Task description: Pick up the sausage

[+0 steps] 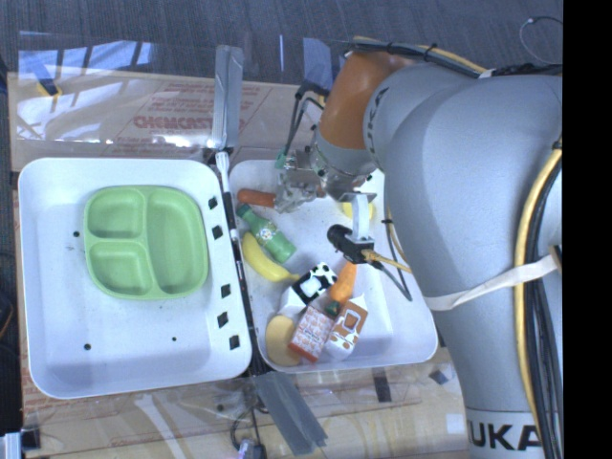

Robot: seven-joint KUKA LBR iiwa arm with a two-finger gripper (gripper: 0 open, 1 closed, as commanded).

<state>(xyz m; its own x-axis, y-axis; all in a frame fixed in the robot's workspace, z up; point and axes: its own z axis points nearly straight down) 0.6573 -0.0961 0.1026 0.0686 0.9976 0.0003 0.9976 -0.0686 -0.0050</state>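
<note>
The sausage (254,198) is a short red-orange piece lying at the far left of the right bin (413,325), close to the wall between the bins. My gripper (290,195) hangs low over that bin just to the right of the sausage, its tip close to the sausage's right end. Whether it touches the sausage I cannot tell. The grey arm with its orange band (356,94) covers the bin's back right part.
Just in front of the sausage lie a green bottle (269,236) and a banana (264,262). Nearer the front are a black-and-white cube (316,281), a carrot (344,279), two small cartons (312,333) and a yellow round piece (278,337). A green divided plate (146,242) sits in the left bin (48,352).
</note>
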